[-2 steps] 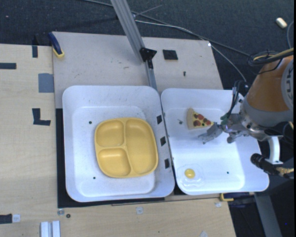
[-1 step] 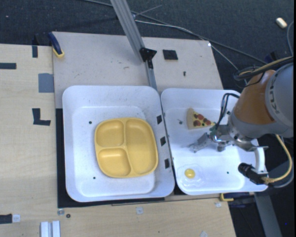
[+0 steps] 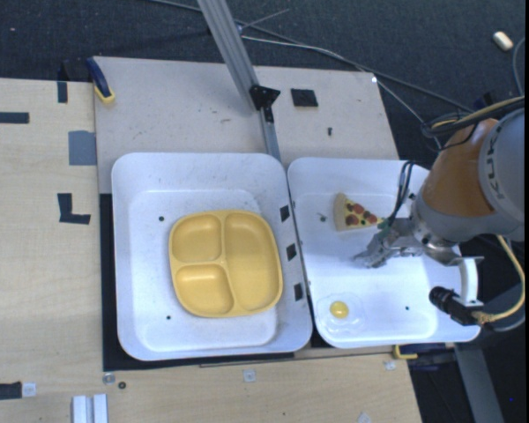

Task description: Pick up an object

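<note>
Two white bins sit side by side. Nearest in the right bin (image 3: 406, 320) lies a fried-egg toy (image 3: 339, 310). Farther back, the gripper (image 3: 370, 256) hangs low with nothing between its fingers, though their spread is unclear. Just beyond it lies a pizza slice (image 3: 353, 212), apart. No writing is readable.

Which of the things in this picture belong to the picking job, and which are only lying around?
Belong to the job:
- claw, low in the right bin
- pizza slice, just beside the claw
- fried egg, near that bin's front edge

Only lying around:
- yellow divided plate in the left bin
- blue and yellow clamp on the bench
</note>
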`<act>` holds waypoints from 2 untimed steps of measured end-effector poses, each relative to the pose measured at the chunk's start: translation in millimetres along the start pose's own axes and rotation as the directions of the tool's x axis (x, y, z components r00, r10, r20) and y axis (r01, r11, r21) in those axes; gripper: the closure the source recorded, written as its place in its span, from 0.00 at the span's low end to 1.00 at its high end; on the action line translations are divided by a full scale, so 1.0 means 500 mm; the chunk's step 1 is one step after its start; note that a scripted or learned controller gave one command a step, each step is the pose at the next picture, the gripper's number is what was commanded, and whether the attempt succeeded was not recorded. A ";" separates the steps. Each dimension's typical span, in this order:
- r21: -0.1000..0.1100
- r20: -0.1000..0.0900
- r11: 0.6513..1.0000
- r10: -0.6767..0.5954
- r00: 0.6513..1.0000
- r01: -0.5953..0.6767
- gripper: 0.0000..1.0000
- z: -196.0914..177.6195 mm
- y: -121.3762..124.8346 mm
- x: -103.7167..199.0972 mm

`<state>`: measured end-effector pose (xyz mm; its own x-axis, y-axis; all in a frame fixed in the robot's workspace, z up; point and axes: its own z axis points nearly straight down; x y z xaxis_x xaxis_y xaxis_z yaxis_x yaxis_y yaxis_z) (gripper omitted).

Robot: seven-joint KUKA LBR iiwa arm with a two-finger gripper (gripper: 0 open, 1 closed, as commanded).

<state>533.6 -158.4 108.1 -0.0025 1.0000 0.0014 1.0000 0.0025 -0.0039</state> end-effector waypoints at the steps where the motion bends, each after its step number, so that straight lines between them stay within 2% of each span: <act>1: -0.008 0.003 1.000 0.003 1.000 -0.003 1.00 -0.109 0.002 -0.021; 2: -0.008 0.003 1.000 0.001 1.000 -0.001 1.00 -0.210 0.004 -0.021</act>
<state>536.1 -168.9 212.9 -0.0013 1.0000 -0.0015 1.0000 0.0014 0.0042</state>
